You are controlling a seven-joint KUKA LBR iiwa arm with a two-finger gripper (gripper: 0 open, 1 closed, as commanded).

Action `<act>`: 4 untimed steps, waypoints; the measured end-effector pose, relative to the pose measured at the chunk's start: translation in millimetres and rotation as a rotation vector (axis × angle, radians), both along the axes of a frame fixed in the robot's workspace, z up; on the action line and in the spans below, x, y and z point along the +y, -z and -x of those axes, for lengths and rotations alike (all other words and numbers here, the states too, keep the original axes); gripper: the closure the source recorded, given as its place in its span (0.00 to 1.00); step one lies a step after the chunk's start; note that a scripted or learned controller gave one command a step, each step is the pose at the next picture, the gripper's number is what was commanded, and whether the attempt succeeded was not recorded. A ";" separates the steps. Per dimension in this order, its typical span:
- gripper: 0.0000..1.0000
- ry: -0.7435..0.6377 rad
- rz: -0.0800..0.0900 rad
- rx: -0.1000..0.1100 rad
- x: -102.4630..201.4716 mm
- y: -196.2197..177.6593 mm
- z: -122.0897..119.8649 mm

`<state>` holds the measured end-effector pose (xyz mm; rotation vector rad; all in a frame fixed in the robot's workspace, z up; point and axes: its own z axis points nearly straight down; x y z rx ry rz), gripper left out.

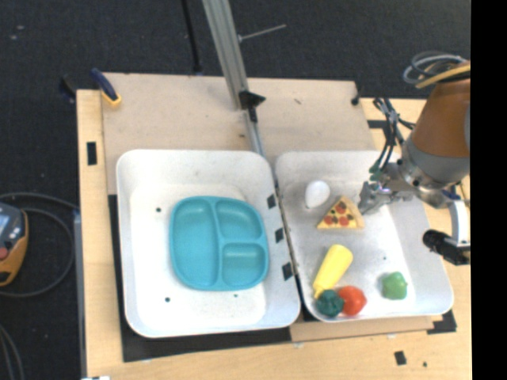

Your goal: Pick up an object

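The right bin (428, 291) holds a pizza slice toy (341, 214), a white egg-shaped object (317, 193), a yellow corn-like piece (333, 266), a red tomato (352, 300) beside a dark green piece (329, 302), and a light green object (394, 285). My gripper (371, 198) hangs low over the right bin, just right of the pizza slice and close to its edge. Nothing is seen held in it.
The left bin (142, 180) holds a blue divided plate (219, 241). A metal post (230, 46) rises at the back between the bins. The arm's grey and orange wrist (440, 137) stands over the right bin's far right side.
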<state>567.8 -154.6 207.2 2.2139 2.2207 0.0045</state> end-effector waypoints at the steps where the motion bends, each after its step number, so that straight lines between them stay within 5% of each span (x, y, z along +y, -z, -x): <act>1: 1.00 -0.004 -0.002 0.003 43.6 0.4 -24.9; 4: 1.00 -0.005 -0.004 0.002 195.3 -39.2 -83.7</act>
